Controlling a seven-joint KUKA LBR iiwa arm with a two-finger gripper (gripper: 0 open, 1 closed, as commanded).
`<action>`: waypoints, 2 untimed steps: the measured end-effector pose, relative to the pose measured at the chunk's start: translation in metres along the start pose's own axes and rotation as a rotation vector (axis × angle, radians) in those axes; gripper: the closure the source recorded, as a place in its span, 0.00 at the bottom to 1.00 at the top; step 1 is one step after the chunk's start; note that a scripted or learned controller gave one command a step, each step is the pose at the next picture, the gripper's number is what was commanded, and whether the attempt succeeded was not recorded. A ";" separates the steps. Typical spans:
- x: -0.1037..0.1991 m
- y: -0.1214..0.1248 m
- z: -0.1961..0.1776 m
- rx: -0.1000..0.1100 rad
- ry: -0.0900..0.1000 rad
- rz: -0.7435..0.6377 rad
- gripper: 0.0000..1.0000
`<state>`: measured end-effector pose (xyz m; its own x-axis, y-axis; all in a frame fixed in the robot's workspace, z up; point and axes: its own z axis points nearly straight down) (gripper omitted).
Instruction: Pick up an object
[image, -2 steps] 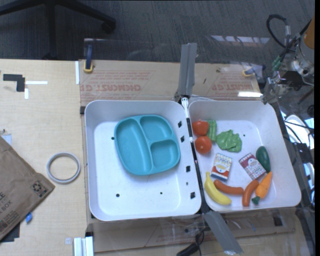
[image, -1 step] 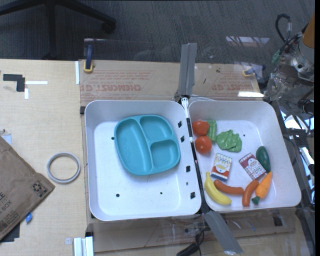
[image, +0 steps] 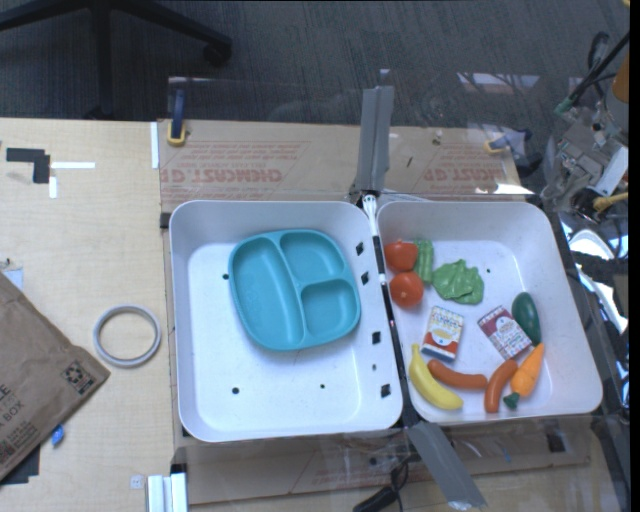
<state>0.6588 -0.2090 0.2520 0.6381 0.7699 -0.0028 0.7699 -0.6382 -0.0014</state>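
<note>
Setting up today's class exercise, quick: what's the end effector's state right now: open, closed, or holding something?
End effector: cannot be told. The toy food lies in the right bin.

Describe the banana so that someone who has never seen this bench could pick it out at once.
Go to the right bin, the one full of toy food, and look at its near left corner. The banana lies there, just below a small white carton, with a sausage against its right side. It is the only yellow, curved piece; the pieces beside it are orange or red.
</note>
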 end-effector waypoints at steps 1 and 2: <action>0.000 0.000 0.000 0.000 0.000 0.000 0.00; 0.045 -0.060 0.097 0.002 0.000 -0.048 0.00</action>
<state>0.6412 -0.1358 0.1551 0.6001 0.7999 -0.0023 0.7999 -0.6001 -0.0039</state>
